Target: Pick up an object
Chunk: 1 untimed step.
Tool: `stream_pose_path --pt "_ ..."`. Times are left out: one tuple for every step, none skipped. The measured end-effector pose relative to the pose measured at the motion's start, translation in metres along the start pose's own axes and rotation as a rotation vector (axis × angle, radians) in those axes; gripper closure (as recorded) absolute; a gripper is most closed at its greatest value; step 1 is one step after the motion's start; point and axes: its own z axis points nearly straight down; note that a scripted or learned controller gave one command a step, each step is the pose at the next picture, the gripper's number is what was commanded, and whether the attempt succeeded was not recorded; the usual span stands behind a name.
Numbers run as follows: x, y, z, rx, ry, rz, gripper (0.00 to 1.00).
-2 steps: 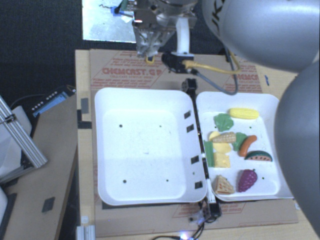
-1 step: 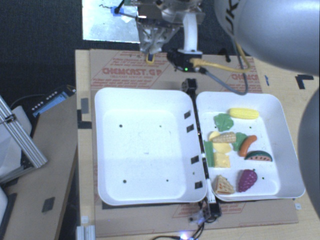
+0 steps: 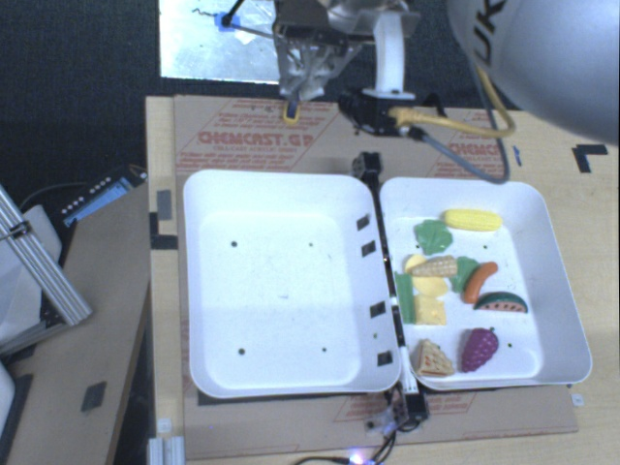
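White-binned toys crowd together, so the gripper [image 3: 302, 83], raised beyond the bins with its grip state impossible to tell, probably risks nudging neighbours around the corn cob [image 3: 472, 221].

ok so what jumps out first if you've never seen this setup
The cluster of bright toy foods in the right bin: a yellow corn cob, an orange sausage, a watermelon slice and purple grapes. Next, the big grey arm at top right, its gripper above the bench beyond the bins.
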Motion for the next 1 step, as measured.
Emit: stream_pose_path --pt "-0.0006 0.0292 0.0731 0.005 -0.003 0.005 1.00"
